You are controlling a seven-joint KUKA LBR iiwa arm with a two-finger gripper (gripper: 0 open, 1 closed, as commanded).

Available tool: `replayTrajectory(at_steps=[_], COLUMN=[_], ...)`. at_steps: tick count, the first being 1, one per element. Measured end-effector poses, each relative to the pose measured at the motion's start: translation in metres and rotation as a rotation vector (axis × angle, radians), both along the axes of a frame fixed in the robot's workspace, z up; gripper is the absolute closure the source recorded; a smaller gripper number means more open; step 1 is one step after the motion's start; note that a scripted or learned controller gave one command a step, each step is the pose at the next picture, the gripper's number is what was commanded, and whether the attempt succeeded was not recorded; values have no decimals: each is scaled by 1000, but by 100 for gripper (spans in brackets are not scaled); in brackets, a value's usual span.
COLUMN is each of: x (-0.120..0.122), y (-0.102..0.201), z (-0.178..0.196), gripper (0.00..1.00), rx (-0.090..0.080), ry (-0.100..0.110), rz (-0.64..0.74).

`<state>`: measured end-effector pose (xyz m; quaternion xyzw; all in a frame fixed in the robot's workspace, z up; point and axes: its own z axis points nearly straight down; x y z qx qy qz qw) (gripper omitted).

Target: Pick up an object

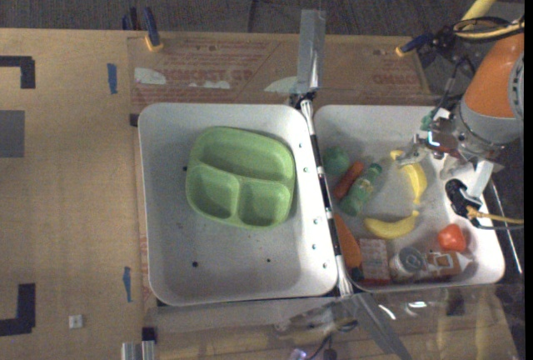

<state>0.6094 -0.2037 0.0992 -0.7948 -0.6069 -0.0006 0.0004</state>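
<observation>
One two-finger gripper [426, 148] is seen at the end of the grey arm with the orange band [493, 96], which reaches in from three o'clock and bends down over the right-hand shallow white bin [358, 121]. Whether anything is pinched cannot be told, since the tool's tip is small and cluttered; nothing is plainly seen in it. The gripper is poised just at twelve o'clock of an upright yellow plastic banana [414, 181], close above it, so the step in hand is judged to be the approach before a grasp. A short descent onto that banana, then a closing and a lift, is what the next move would call for. A second yellow banana [391, 226] lies at six o'clock of the first, with a green plastic bottle [360, 190] at nine o'clock. A green compartmented plate [241, 177] sits in the left-hand white bin [166, 208].
</observation>
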Motion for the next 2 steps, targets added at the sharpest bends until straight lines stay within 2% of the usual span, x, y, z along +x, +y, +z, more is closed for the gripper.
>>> replayTrajectory(at_steps=[1,2], x=[1,6], y=[1,27], z=[11,72], gripper=[100,100], rx=[-3,-4], ry=[-2,-2], rz=[3,120])
